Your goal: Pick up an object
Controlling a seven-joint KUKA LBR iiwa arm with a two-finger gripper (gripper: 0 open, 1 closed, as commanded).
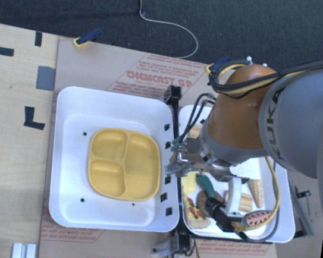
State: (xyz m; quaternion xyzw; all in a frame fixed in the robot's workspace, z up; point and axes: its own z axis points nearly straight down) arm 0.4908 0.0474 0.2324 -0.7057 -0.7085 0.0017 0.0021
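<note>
Gripper low at right bin's left wall, grip state cannot be told | small objects heaped along that bin's near edge | arm bent over from right, wrist pointing down | yellow divided plate centred in left bin

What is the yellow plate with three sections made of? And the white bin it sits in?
The yellow three-section plate looks like moulded plastic: matte, with soft rounded ridges and even colour. The shallow white bin under it also seems to be plastic: smooth, faintly shiny, with rounded corners.
</note>
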